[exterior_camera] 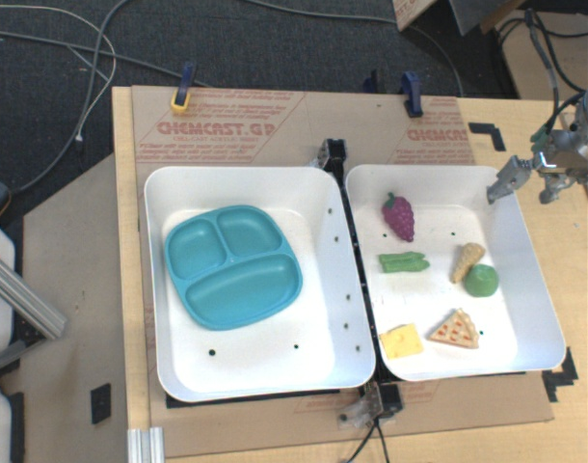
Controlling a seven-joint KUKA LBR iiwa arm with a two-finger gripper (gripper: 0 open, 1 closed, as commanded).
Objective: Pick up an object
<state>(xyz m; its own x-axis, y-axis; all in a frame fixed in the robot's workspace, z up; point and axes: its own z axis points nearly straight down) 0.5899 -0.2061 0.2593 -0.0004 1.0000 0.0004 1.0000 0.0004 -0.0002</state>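
While the left bin point(169, 355) carries just a teal divided plate point(234, 266), the right bin point(535, 297) offers light, stiff toy foods: grapes point(399, 216), green beans point(403, 262), cheese point(402, 340), pizza slice point(455, 330). Grapes look easiest, pinched across the middle. At the bin's far right corner, the pincer point(527, 179) hangs released above the cardboard-covered worktop point(130, 258).

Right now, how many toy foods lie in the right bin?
5: purple grapes at back, green bean mid-left, ice cream cone mid-right, yellow cheese front-left, pizza slice front-right.
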